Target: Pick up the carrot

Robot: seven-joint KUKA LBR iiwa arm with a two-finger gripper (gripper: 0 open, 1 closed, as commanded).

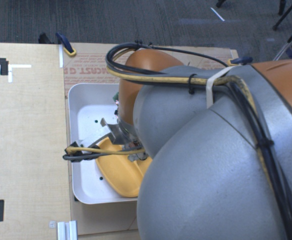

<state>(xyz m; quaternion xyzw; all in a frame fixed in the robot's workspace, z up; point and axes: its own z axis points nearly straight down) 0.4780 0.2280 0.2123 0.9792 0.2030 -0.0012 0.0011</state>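
Honestly can't tell where the carrot is right now. My guess is it's somewhere in the white bin, tucked under the arm, which hangs over most of that bin's right side. The hand sits low over the middle of the bin, just above a yellow dish-looking thing lying toward the bin's near end. No way to say if the hand is wide or narrow from this angle, or if it has anything. The risk as I see it: it closes on the yellow thing or on nothing. Also, the cable loop sticks out over the bin's left wall and could snag there.
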